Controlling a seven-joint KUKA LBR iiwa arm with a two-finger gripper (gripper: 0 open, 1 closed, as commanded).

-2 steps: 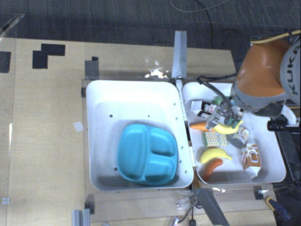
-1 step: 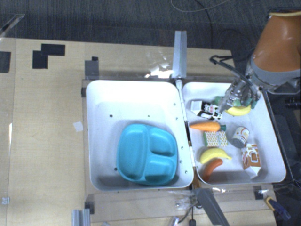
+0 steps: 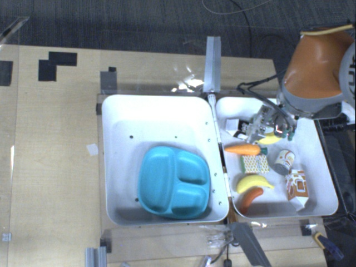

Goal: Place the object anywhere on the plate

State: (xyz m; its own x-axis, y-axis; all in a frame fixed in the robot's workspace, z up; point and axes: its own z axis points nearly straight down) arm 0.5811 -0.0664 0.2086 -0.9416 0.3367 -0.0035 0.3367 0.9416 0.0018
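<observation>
Gripper [image 3: 261,128] low in right bin [image 3: 328,188], above carrot [image 3: 242,148]; grip state cannot tell. Carrot lies in the bin, not on blue plate [image 3: 173,181] in left bin [image 3: 119,149]. Risk: crowding — checkered block [image 3: 255,163], banana [image 3: 253,183] close by; slip or wrong pick likely.

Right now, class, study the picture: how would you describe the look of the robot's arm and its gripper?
The arm is a rounded, bulky limb with a broad orange band over grey casing. Its wrist narrows to a small metallic gripper of silver and black parts, with tiny coloured fittings. Black cables trail beside it.
</observation>
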